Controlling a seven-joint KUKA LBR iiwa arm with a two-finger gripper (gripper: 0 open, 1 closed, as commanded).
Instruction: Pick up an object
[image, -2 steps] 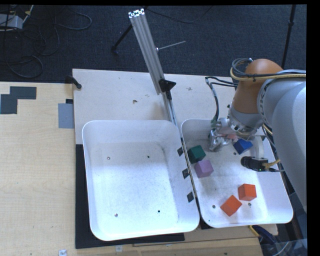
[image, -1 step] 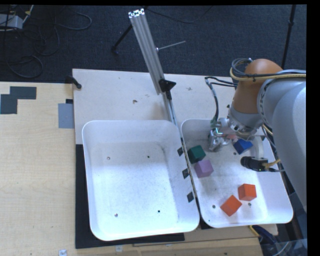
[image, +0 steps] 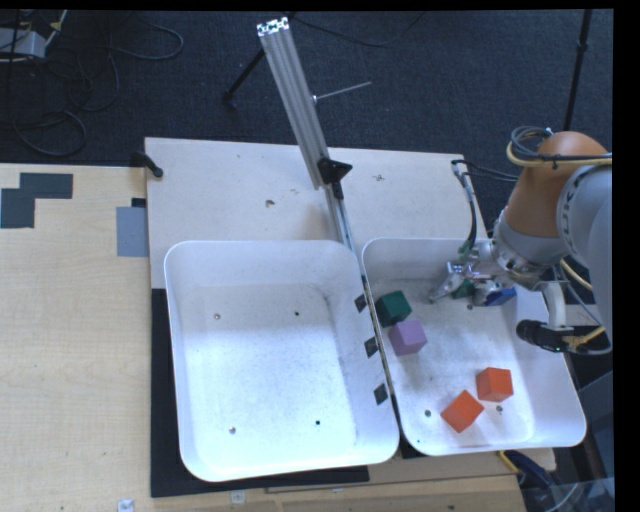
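Seemingly between tries, the claw (image: 462, 283) hangs over the right bin (image: 560, 420), just beyond the green block (image: 393, 304); whether it is spread or pressed together cannot be told. The purple block (image: 407, 336) touches the green block's near side, while two orange blocks (image: 478, 398) lie well apart, easier to reach.

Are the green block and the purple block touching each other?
Touching: the camera view shows the green block against the purple block, with no gap between them.

Four blocks (image: 407, 337) crowding right bin (image: 560, 420)
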